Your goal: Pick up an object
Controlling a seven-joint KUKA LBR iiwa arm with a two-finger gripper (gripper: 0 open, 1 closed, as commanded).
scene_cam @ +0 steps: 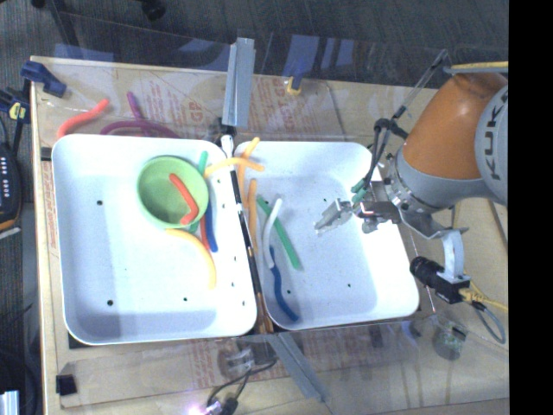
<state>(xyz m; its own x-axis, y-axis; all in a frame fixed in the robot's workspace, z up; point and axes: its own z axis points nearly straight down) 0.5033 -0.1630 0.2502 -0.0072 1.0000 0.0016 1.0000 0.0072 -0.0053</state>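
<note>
My gripper (331, 217) hangs over the middle of the right bin (380, 296), its fingers pointing left and standing open with nothing between them. To its left, along the bin's left side, lie a green stick (285, 242), a white curved strip (271, 223), a blue strip (278, 288) and orange strips (251, 188). In the left bin (130, 309) sits a green bowl (171, 193) with a red strip (184, 188) inside, and a yellow curved strip (200, 251) lies below it.
The divider between the two bins (244, 232) runs top to bottom. A red strip (82, 118) and a purple loop (138, 128) lie on the bench behind the left bin. Cables and a black fitting (436, 279) hang by the arm at right.
</note>
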